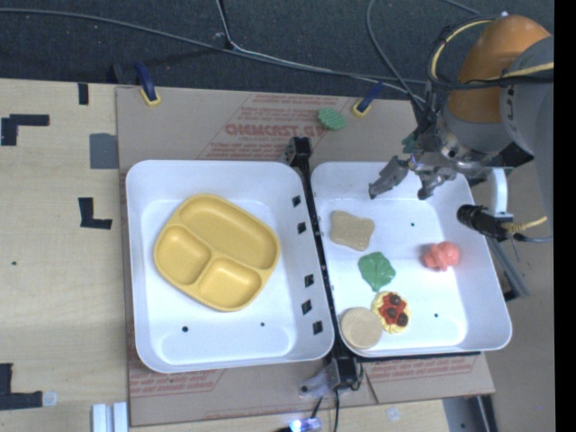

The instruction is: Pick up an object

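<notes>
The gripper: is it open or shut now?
Open. The gripper hangs over the right bin, its two fingers spread apart, nothing between them.

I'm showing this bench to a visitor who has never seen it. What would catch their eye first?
Probably the yellow divided plate, alone in the left bin. Next, the small food pieces in the right bin: a slice of bread, a green leafy piece, a pink lump. Above that bin's far edge hangs the gripper, its jaws spread with nothing between them.

Light wooden bench [54,241] under brown cardboard sheet [225,124]; dark carpeted floor [270,7] crossed by cables [162,36].
</notes>
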Robot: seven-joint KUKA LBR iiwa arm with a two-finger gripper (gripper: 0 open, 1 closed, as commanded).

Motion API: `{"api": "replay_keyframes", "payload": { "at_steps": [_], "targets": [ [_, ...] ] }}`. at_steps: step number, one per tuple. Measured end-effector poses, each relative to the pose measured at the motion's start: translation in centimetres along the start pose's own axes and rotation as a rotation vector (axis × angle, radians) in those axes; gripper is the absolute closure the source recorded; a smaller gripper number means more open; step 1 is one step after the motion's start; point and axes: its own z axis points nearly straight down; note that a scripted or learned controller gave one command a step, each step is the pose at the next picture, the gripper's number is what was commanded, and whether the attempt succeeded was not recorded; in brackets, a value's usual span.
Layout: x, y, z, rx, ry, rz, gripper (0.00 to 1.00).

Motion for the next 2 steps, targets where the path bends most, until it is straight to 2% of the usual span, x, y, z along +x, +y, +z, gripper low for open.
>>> {"api": "replay_keyframes", "payload": {
  "at_steps": [1, 2],
  "targets": [
    [0.0, 0.3, -0.8, -0.014, -0.002, -0.003, 0.00],
    [-0.5, 1.1, 4.5, -0.009, -0.003, -0.003, 0.00]
  ]
}}
